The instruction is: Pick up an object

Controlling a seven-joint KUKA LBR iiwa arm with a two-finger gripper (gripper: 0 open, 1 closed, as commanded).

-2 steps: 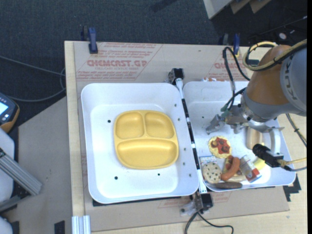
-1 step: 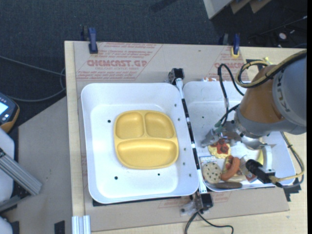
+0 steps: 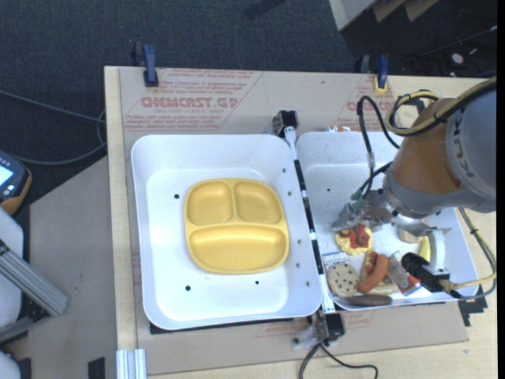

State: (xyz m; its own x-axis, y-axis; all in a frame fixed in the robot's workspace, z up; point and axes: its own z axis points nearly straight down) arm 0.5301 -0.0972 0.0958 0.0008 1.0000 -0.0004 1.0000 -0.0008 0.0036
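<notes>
Toy food pieces [image 3: 364, 268] lie heaped at the near end of the right bin [image 3: 331, 160], and my gripper [image 3: 353, 214] hangs just above their far edge; whether it is open or closed I cannot tell. Crowded as they are, I might nudge one aside or catch two together. A yellow divided plate [image 3: 236, 226] sits in the left bin [image 3: 158, 235]; the bench [image 3: 189, 105] stands over dark carpet.

Yellow tray [image 3: 236, 226], white bins [image 3: 158, 235], perhaps speckled cookie [image 3: 342, 277]
</notes>
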